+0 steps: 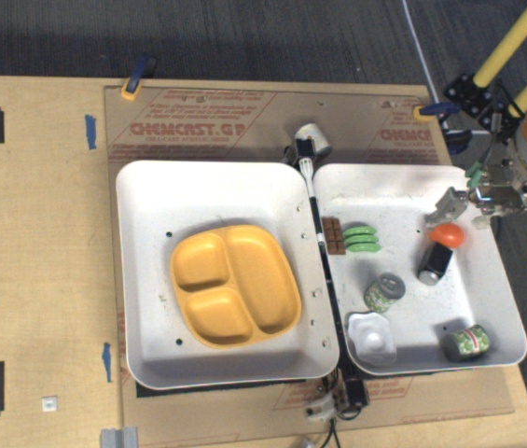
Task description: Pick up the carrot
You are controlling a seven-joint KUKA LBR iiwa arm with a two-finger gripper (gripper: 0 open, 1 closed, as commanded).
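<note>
The carrot [447, 235] is a small orange-red piece in the right bin [403, 199], near the bin's right wall. A black cylinder [434, 262] lies right against its lower side. My gripper [450, 207] comes in from the right edge and hangs just above the carrot's upper end, very close to it or touching it. Nothing is visibly lifted off the bin floor.
The right bin also holds a green ridged piece [361, 240], a brown bar [334, 236], a small round tin [384, 291], a white cup [370, 334] and a green can [466, 342]. A yellow divided plate [235, 283] lies in the left bin [151, 250].
</note>
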